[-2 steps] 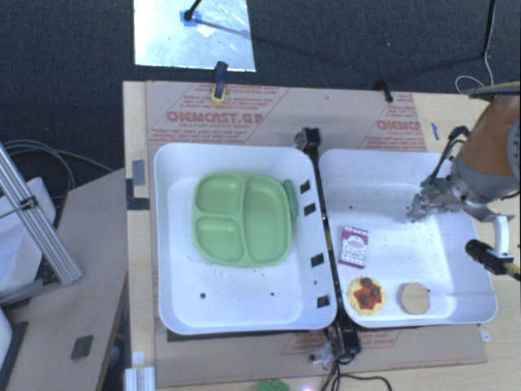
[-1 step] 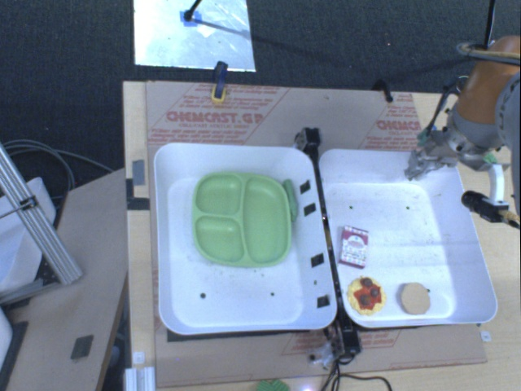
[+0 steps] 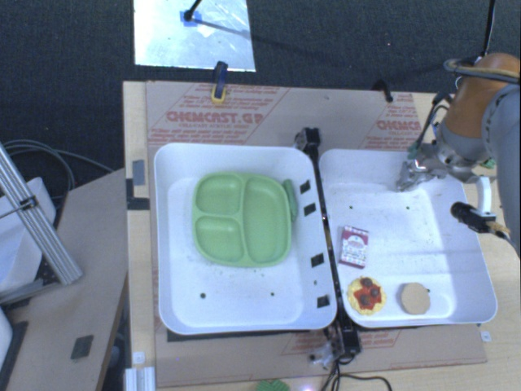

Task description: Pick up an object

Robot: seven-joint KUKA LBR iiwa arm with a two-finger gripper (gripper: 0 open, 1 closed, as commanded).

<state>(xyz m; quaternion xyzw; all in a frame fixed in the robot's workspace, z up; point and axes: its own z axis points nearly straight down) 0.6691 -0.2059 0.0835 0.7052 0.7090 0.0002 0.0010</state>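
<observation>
The gripper (image 3: pixel 407 177) hangs over the far corner of the right bin (image 3: pixel 456 259), on the side where the arm (image 3: pixel 480 112) enters, low above the white floor. Whether it is released or clenched cannot be told, and nothing is seen in its grasp. The floor just under it is bare.

Nearest to it lies the packet (image 3: pixel 353 246), red and white, flat on the bin floor. It sits toward the view's lower left of the gripper and close to the wall between the bins. Farther on, by the near rim, lie two round things side by side but apart. The tan disc (image 3: pixel 415 298) is almost straight below the gripper in the view. The yellow disc (image 3: pixel 366 295), with red on top, lies left of the tan one and just beyond the packet.

Well to the left of the gripper, across the dividing wall, the left bin (image 3: pixel 175 300) holds a green plate (image 3: pixel 242 218) with three compartments, lying flat near its middle. Both bins rest on a brown board (image 3: pixel 244 108) with red print.
</observation>
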